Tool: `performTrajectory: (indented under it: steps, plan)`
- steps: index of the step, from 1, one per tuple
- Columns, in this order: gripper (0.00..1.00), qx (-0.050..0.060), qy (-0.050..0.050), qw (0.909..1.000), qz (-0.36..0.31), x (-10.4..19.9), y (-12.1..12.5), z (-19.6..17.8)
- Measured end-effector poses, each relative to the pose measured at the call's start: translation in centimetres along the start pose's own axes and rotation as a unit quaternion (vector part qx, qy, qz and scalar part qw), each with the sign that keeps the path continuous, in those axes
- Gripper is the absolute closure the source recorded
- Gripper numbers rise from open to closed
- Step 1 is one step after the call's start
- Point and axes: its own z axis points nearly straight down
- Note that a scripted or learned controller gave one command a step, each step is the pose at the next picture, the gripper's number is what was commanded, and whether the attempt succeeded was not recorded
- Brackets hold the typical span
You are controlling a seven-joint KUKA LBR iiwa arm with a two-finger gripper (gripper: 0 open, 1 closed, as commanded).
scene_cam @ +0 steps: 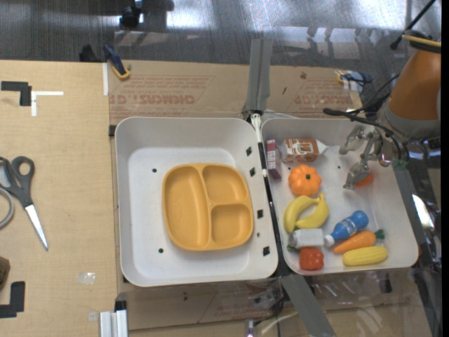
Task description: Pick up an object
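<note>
Objects for picking lay in the right bin (400, 188), while scissors (24, 192) rested on the bench (63, 258) far to the left and a yellow divided plate (208, 206) sat in the left bin (133, 188). Along the right bin's left side stood a brown carton (302, 149), an orange pumpkin (305, 180), a banana (307, 213) and a red tomato (311, 258). At five o'clock from the pumpkin lay a blue bottle (344, 229), a carrot (356, 241) and a corn cob (363, 256). The hand (354, 166) hung at two o'clock in that bin, fingers spread narrowly, with a small orange-red piece (363, 180) just beside its lower fingertip; whether gripped I cannot tell. Bare floor lay around the hand.
</note>
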Motion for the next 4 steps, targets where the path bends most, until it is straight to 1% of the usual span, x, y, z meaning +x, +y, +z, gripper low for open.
performTrajectory:
  steps: [1,2,3,4]
  plan:
    - [0.0,0.0,0.003,0.9967,0.081,8.0,-1.4,0.1]
    - [1.0,0.001,0.0,0.9969,0.079,7.8,-1.2,-0.9]
    - [1.0,0.0,0.002,0.9884,0.152,4.4,6.4,0.2]
    - [1.0,0.0,0.002,0.9852,0.172,1.7,14.3,-9.9]
